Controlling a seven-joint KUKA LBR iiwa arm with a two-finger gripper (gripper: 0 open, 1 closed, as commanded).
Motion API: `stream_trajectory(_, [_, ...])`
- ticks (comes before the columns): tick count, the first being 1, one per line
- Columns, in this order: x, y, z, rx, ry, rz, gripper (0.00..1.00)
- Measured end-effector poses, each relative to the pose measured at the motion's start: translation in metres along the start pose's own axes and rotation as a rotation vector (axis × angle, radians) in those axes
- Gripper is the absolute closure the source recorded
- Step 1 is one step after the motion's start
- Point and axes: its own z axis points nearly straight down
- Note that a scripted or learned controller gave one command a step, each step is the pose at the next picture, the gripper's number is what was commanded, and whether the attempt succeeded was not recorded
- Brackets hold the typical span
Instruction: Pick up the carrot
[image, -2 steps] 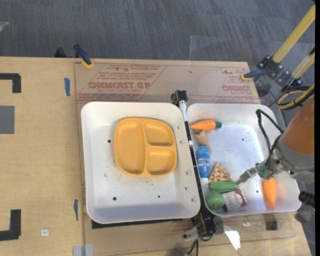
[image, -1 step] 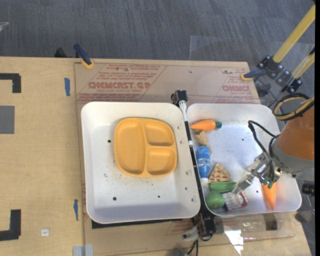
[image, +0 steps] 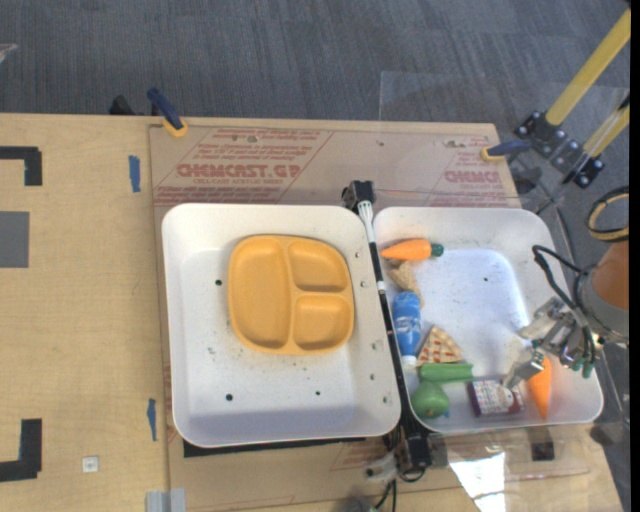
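Reaching in from 3 o'clock, grey arm's gripper sits low over right shallow white bin, toward 4 o'clock corner. Fingers state — cannot tell; no object seen between them. Small orange piece just beside gripper at 5 o'clock. Orange plastic carrot with green top lies at bin's 11 o'clock corner, well apart from gripper. Blue bottle, pizza slice toy, green vegetable toy, small dark-red can along left and bottom. Left white bin holds yellow divided plate. Both bins on table.
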Motion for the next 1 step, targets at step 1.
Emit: stream_trajectory(1, [-0.0021, -0.0017, 0.0, 0.002, -0.003, -0.177, 0.0])
